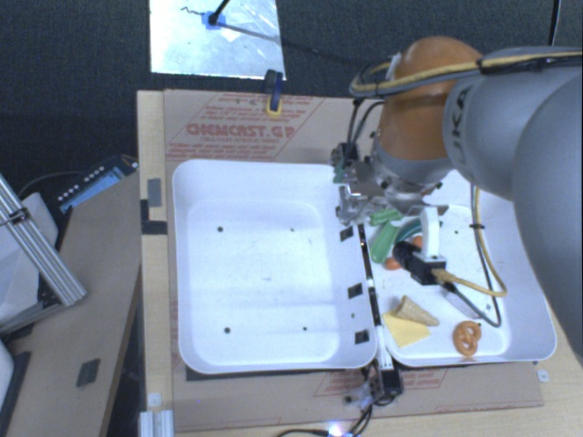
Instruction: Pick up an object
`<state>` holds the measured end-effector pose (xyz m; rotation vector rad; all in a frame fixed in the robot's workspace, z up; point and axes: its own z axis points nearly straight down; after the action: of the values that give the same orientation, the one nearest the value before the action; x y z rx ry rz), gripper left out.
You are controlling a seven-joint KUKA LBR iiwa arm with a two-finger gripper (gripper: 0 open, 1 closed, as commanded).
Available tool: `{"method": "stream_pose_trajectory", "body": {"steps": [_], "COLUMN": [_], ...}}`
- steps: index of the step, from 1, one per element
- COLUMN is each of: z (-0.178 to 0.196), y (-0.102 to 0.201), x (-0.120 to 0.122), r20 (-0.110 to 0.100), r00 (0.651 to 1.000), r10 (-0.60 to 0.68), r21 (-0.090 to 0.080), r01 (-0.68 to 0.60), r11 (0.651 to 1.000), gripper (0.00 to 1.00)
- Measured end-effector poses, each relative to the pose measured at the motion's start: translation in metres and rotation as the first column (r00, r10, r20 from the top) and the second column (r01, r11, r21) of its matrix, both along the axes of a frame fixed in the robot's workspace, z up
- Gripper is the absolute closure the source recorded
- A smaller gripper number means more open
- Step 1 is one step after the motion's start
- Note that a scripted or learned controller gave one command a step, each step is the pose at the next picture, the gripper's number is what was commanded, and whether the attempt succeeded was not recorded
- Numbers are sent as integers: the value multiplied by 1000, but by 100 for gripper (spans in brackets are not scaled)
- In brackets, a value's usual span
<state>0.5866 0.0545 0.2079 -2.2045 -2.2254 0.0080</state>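
While the grey arm (510, 107) is reaching in over the right bin (519, 335), you are looking at its wrist hanging low above the bin's upper left corner, with the orange band (428, 71) bulging just above it. Its gripper (387, 209) is sitting among the toys there, hard against the divider between the two bins, and you cannot tell how it is set, because the wrist is covering it from above.

You are seeing a green object (393, 232) poking out from under the gripper, long and rounded, slanting down toward the divider. Whether the gripper is touching it is not clear. Just beside the green piece, a small orange-red thing (394, 263) is lying on the bin floor, and a white and black part (428, 248) is hanging next to both.

Nearer the bin's front edge, a yellow wedge (405, 330) is lying flat with a tan cone (419, 311) resting against it. A brown pretzel shape (467, 337) is lying further right of the wedge, apart from it. A yellow cable (483, 280) is looping down from the wrist across this bin's floor.

To the other side of the divider, the left bin (264, 271) is showing its bare white floor with a few dark dots.
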Motion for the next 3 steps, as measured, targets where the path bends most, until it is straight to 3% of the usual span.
{"method": "stream_pose_trajectory", "body": {"steps": [1,2,3], "z": [-24,-23,-32], "y": [45,54,136], "x": [44,43,54], "r20": [14,12,13], "r00": [1000,1000,1000], "r10": [-1,-4,2], "r21": [-1,-2,1], "r01": [1,4,-2], "r11": [1000,1000,1000], "gripper": [100,100,100]}}
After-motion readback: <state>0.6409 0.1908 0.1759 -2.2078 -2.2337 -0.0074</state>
